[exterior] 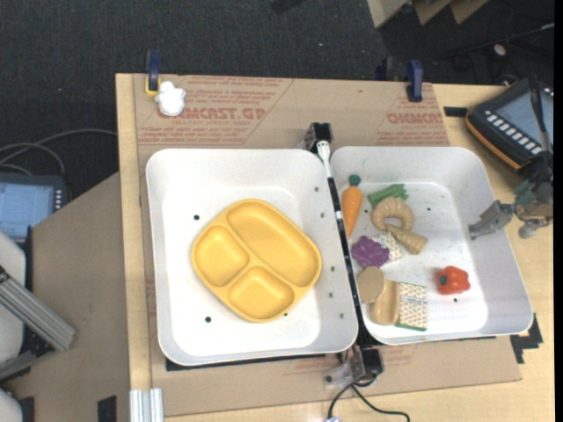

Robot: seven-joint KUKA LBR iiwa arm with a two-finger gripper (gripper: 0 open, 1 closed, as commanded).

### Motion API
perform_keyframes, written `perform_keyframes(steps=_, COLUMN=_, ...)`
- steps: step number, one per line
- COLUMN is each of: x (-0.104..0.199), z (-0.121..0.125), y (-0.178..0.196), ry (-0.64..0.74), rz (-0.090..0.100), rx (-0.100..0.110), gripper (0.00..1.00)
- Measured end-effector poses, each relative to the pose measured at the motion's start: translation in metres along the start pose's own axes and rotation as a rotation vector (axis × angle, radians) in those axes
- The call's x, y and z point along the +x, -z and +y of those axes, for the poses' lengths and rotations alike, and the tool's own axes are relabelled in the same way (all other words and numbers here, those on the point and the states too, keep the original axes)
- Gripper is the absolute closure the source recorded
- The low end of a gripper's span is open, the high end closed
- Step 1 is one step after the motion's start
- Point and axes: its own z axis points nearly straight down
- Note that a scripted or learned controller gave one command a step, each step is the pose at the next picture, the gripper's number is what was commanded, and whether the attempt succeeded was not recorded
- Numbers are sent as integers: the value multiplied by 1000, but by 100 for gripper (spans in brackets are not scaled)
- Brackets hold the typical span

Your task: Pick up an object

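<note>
Gripper (489, 221): at the right edge of the frame, low over the right rim of the right bin (493, 319); grey fingers point left, and whether they are apart or together cannot be told from this angle. Nothing is seen between them.

Left bin (167, 236): white, shallow, centre-left of the frame. Holds one yellow divided plate (255, 258) with three compartments, lying flat near the middle, turned at a slant.

Right bin, white and shallow, touching the left bin along its left wall. Contents, all candidates for picking:
- Orange carrot (351, 208), green top upward, lying against the bin's left wall, upper left of the bin.
- Green piece (388, 192), just right of the carrot's top.
- Tan curled pastry (398, 219), centre of the bin, just below the green piece.
- Purple grapes (369, 251), below the carrot, just beside the pastry's lower end.
- Beige round piece (370, 281), below the grapes.
- Tan wedge (385, 303), touching the round piece, at the bin's lower left.
- Patterned cracker-like block (413, 306), just right of the wedge.
- Red pepper-like item (452, 279), lower right of the bin, apart from the others and the item nearest the gripper, lying below and left of it.

Counter (264, 99): cardboard-covered, printed red lettering along the upper edge. Small white object (170, 99) at its upper left corner.
</note>
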Motion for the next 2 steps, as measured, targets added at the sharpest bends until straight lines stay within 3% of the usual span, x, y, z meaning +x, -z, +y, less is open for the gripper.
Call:
perform_keyframes(steps=1, x=-6, z=11, y=-129, ry=1, rz=6, rx=4, gripper=0)
perform_keyframes(steps=2, x=39, z=78, y=-138, ry=3, rz=-5, rx=-12, gripper=0)
